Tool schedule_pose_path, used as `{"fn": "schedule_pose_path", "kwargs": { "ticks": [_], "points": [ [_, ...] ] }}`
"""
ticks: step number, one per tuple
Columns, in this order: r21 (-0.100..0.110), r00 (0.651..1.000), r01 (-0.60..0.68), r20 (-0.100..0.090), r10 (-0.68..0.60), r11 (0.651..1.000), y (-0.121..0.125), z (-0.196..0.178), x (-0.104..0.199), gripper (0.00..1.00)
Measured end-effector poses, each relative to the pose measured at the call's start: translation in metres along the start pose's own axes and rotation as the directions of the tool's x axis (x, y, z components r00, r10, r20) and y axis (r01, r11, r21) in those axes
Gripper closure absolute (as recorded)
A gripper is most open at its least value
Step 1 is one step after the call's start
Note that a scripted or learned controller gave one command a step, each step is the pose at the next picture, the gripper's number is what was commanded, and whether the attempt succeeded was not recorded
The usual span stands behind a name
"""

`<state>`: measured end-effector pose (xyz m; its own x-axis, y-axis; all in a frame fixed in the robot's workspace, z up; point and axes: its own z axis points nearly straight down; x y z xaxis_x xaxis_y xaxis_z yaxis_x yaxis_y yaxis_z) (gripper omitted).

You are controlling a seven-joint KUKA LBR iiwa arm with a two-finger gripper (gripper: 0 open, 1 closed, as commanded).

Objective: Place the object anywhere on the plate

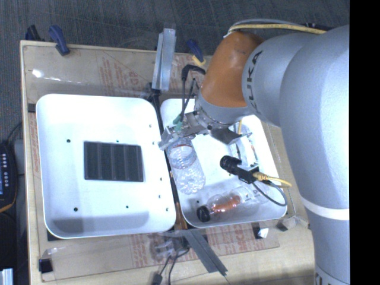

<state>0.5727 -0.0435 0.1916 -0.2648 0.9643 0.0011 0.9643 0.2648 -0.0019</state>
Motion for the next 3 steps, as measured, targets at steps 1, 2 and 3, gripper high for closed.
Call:
{"fn": "schedule_pose_path", "kwargs": {
  "ticks": [1, 2, 3],
  "points": [
    [0.001, 0.998, 0.068, 0.000, -0.068, 0.998, -0.028, -0.004, 0.057, 1.00],
    [-0.002, 0.963, 0.270, 0.002, -0.270, 0.963, 0.052, -0.022, 0.103, 1.00],
    [-0.002, 0.963, 0.270, 0.002, -0.270, 0.963, 0.052, -0.022, 0.102, 0.00]
  ]
}}
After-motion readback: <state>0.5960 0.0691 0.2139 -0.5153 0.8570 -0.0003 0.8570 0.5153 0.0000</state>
